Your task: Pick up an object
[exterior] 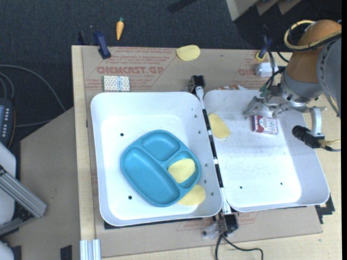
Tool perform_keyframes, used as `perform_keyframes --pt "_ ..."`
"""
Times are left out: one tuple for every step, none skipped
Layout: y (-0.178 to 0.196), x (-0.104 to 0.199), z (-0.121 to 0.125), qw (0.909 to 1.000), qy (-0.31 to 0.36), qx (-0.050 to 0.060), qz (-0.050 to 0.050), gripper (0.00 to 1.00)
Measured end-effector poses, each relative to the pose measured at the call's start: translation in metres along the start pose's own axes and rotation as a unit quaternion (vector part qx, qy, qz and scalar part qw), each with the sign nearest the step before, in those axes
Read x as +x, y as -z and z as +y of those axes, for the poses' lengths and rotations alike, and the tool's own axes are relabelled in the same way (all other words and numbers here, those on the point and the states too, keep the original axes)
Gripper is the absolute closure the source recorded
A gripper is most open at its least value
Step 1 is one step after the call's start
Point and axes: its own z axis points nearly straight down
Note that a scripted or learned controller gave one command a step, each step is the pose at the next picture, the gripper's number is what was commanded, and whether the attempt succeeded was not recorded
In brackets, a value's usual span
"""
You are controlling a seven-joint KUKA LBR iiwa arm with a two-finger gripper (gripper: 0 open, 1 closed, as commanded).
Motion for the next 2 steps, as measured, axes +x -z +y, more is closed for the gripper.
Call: perform_keyframes --pt "-0.022 0.021 0.011 1.0000 -0.001 0.003 0.002 0.00" --pt "-0.021 -0.006 -0.004 1.0000 0.000 0.003 0.004 0.00"
